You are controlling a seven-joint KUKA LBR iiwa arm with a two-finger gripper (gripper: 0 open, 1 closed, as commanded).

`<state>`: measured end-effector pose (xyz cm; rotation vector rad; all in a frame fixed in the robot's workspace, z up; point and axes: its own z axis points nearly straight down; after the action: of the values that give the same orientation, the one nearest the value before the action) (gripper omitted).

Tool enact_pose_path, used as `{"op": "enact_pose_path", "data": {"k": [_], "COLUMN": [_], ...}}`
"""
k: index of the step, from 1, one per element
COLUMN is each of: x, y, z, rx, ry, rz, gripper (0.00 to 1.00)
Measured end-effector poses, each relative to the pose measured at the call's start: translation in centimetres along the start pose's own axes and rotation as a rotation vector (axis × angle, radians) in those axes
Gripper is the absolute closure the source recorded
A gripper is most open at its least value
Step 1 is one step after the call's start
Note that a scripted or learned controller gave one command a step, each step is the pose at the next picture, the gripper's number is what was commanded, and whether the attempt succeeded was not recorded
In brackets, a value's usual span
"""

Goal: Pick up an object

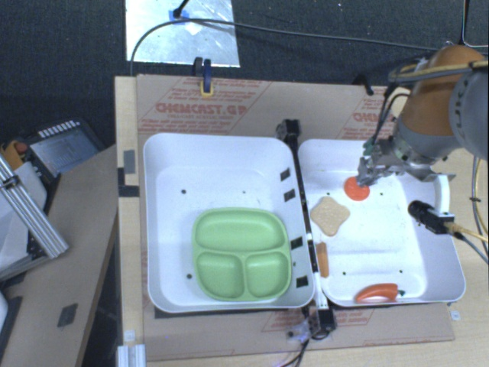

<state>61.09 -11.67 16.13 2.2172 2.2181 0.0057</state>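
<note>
In the right bin a small round orange-red piece lies near the back. My gripper hangs right over its upper right edge, low to the bin floor. A tan slice of bread rests left of the middle of that bin. A thin orange stick lies along the bin's left wall. An orange-red curved piece sits at the front edge.
The left bin holds a green divided plate at its front. A black object with a white bracket juts over the right bin's right side. Cables run across the back of the bench.
</note>
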Motion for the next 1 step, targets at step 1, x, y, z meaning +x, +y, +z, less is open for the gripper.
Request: {"op": "enact_pose_path", "data": {"k": [1], "x": [-0.77], "y": [0.88], "z": [-5.88], "rx": [-0.002], "ry": [-0.001], "rz": [-0.003], "gripper": [1.00]}}
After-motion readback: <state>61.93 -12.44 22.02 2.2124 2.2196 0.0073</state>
